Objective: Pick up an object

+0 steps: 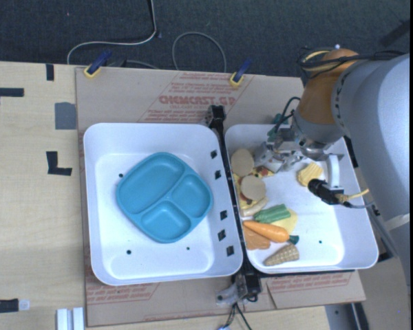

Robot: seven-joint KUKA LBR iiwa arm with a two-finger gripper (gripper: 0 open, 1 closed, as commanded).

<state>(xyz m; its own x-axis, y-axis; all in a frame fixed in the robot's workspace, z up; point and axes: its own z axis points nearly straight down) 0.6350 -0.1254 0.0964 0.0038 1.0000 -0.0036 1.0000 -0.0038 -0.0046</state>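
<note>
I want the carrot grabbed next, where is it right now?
The carrot lies in the right bin, near its left wall, just below the green vegetable and above the cone.

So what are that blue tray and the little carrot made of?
The blue tray looks like moulded plastic: one even colour, smooth matte surface, rounded compartments. The carrot seems to be toy plastic too, uniformly orange with a slight sheen, though rubber is possible.

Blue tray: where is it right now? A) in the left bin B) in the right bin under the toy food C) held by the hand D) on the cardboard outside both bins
A: the blue tray lies flat on the floor of the left bin, while the toy food, such as the carrot, sits in the right bin.
</note>
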